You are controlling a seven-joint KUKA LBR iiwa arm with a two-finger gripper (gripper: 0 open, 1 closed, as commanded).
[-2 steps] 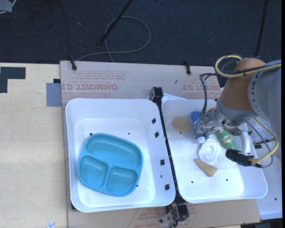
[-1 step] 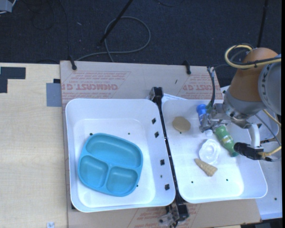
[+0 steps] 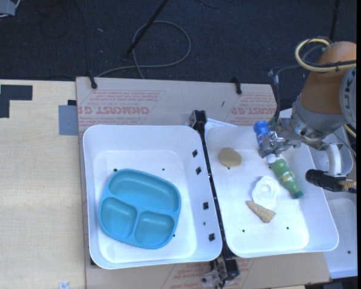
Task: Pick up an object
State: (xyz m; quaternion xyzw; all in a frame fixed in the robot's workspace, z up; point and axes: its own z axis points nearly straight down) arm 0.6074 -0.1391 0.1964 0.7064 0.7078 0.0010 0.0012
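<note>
Dark carpet and cables lie behind the counter point(image 3: 36, 179). Pincer point(image 3: 269, 144) hangs over the right bin point(image 3: 325, 233); its opening cannot be told. Green bottle point(image 3: 286, 176) lies just below it, beside the ice-cream cone point(image 3: 262, 200), cookie point(image 3: 230, 157) leftward. Risk: rounded bottle may roll away. Cardboard lettering is unreadable.

Grey arm point(image 3: 325, 110) with an orange band point(image 3: 330, 77)

The band is wide, rounded and glossy, above a grey metal wrist. A yellow cable point(image 3: 310, 48) makes a loop on top of it, with thin dark wires beside. The gripper point(image 3: 271, 144) is small, of bare silver metal, with a blue part on its upper side.
</note>
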